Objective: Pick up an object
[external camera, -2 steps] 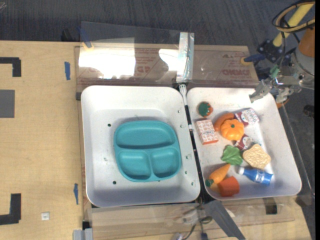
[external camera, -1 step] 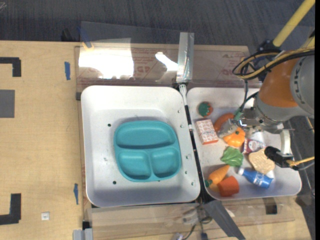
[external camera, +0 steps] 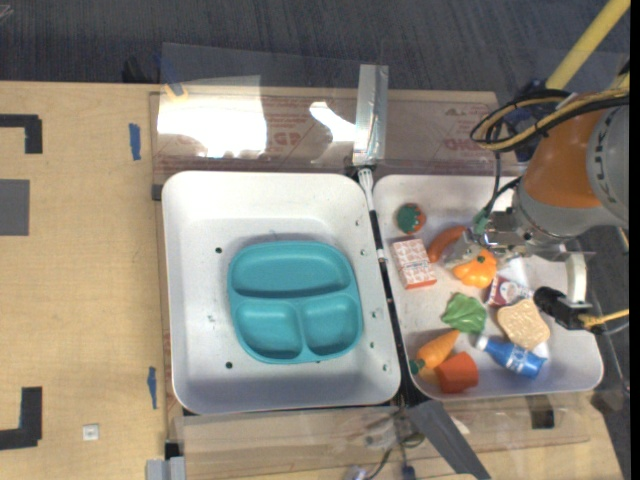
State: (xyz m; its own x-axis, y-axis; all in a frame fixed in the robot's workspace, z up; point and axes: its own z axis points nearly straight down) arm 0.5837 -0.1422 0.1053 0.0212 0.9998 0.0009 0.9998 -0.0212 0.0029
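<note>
Arm over the right bin (external camera: pixel 590 368), among toy food.
The tool (external camera: pixel 497 236) hangs low at the bin's upper middle, just above an orange pepper (external camera: pixel 475 268); whether it is spread or pinching cannot be told. A teal divided tray (external camera: pixel 294 300) lies in the left bin (external camera: pixel 190 218). A blue bottle (external camera: pixel 510 356) and a bread slice (external camera: pixel 523 322) sit nearby.

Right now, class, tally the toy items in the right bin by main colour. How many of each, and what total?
Orange: 3
Green: 2
Red: 1
Blue: 1
Tan: 1
Pink-and-white: 1
Total: 9
</note>
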